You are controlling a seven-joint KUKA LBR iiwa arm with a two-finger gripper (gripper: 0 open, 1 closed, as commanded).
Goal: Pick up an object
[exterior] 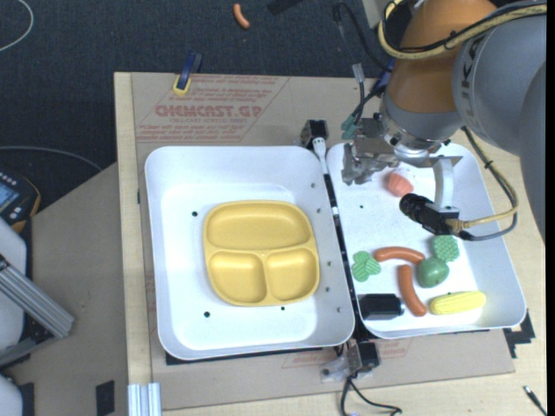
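My gripper (363,172) hangs over the back left part of the right bin (507,271), open, with bare white bin floor showing between its fingers. A small salmon-pink piece (400,183) lies just to its right, apart from it. Toward the front of this bin lie two orange sausages (399,254) (412,290), a green broccoli-like piece (365,267), a green pepper (432,272), a green ridged piece (447,248), a yellow corn cob (457,302) and a black block (380,305).
The left bin (169,258) holds a yellow three-compartment tray (260,251). A black fitting with a cable (429,213) hangs from the arm over the middle of the right bin. The divider between the bins (334,224) runs close to the gripper's left.
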